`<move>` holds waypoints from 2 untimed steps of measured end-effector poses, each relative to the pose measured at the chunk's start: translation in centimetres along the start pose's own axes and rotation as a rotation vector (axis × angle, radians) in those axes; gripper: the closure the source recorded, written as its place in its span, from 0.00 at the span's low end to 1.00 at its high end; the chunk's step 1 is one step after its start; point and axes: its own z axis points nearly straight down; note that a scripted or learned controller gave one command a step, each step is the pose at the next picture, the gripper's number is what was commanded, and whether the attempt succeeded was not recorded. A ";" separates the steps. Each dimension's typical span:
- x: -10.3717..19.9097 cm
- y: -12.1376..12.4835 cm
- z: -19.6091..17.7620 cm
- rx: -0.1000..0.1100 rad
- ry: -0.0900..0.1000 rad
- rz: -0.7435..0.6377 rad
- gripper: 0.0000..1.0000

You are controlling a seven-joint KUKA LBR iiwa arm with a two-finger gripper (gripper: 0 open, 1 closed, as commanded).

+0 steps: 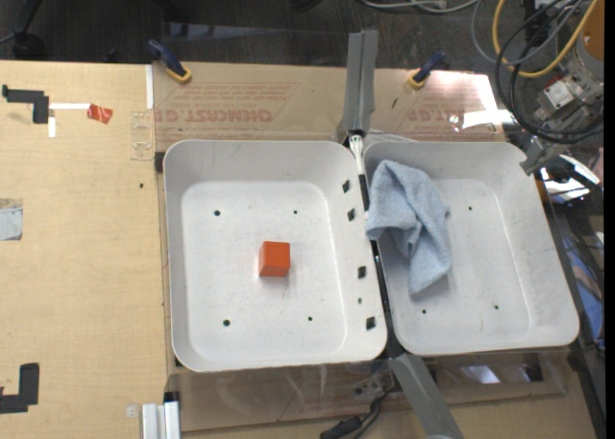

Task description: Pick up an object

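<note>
An orange cube (275,259) lies on the floor of the left bin (192,235), a little below its middle. A crumpled light-blue cloth (415,221) sits in the right bin (519,264), against its left wall. My gripper (544,153) hangs at the far right corner of the right bin, above the rim. It is well away from the cloth and farther still from the cube. Cables partly hide it.
A grey divider post (360,82) stands between the bins at the back. Two clamps (171,60) hold brown cardboard behind the bins. Loose cables (538,34) crowd the top right around the arm. A wooden board (67,255) lies left of the bins.
</note>
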 end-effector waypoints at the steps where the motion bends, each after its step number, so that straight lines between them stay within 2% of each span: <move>1: -0.2 -0.1 1.2 -0.002 -0.001 -0.191 1.00; 2: -0.4 -0.2 0.5 -0.001 -0.001 -0.376 1.00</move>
